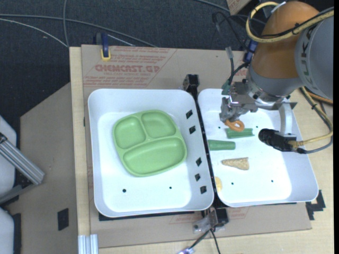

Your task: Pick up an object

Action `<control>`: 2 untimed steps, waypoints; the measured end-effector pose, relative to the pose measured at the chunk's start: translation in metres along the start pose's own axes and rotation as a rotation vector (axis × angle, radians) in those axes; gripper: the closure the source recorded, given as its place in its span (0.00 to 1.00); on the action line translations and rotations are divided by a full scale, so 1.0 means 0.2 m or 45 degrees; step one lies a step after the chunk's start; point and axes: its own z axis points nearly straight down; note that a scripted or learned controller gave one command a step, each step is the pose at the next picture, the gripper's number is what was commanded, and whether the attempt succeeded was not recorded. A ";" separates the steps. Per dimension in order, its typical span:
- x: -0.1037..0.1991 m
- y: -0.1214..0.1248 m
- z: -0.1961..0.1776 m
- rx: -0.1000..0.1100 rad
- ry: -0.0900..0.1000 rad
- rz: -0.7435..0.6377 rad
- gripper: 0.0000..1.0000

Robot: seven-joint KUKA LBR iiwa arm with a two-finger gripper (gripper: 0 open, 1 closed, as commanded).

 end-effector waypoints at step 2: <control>0.40 0.26 0.07 -0.001 0.000 0.000 1.00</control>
